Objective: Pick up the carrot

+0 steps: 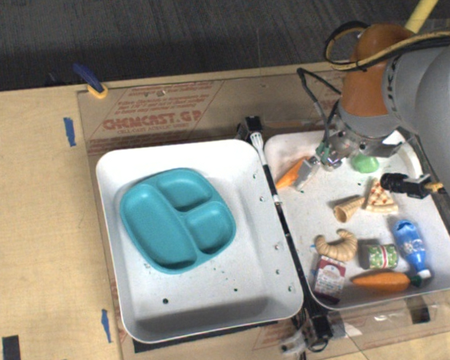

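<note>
An orange carrot [379, 282] with a dark green top lies along the front edge of the right bin [305, 206]. A second, smaller orange wedge-shaped piece [289, 175] rests at that bin's back left, near the divider. My gripper [313, 163] hangs low over the back of the right bin, its tip right beside this smaller orange piece, touching or almost touching it. The arm's orange band [367, 78] rises behind it. The long carrot at the front is well apart from the gripper.
The right bin also holds a green piece [364, 162], a pizza slice [380, 196], a cone [347, 208], a croissant [337, 243], a can [379, 256], a blue bottle [410, 247] and a red packet [327, 276]. A teal divided plate [177, 217] lies in the left bin.
</note>
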Tool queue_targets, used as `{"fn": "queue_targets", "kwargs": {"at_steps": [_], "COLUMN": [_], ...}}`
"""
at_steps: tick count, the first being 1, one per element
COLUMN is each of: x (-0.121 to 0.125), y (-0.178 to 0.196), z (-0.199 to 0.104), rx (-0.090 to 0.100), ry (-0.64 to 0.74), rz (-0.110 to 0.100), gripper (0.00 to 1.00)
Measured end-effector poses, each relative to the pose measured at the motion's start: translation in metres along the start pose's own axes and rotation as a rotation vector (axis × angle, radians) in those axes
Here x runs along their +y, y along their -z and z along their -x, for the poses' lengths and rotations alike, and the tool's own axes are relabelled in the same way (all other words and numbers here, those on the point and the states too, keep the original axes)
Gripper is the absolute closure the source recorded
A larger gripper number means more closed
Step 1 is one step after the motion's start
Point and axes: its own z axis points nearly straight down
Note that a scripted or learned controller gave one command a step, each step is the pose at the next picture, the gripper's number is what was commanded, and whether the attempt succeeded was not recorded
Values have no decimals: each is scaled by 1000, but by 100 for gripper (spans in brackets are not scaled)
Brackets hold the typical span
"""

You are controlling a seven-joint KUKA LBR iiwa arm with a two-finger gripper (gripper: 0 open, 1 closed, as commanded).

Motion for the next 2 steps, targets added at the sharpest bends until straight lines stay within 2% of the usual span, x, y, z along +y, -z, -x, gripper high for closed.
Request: {"fn": "queue_targets", "kwargs": {"at_steps": [1, 2], "x": [6, -6], "y": [0, 0], "z": [0, 34], "rx": [9, 25], "ry": [-240, -374], "rz": [-20, -19], "gripper": [0, 0]}}
